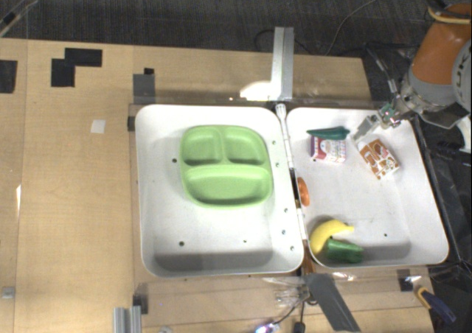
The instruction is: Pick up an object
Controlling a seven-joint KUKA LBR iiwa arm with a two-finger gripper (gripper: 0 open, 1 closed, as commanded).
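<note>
Small carton (378,158) flat, right bin (413,243)

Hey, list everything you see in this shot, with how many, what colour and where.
bins: two, white, side by side on the bench
tray: one, green, left bin
carton: one, white and red with green top, right bin, far side
packet: one, orange and white, right bin, far right
banana: one, yellow, right bin, near edge
green item: one, dark green, touching the banana
orange item: one, small, right bin's left wall
gripper: one, grey, above right bin
</note>
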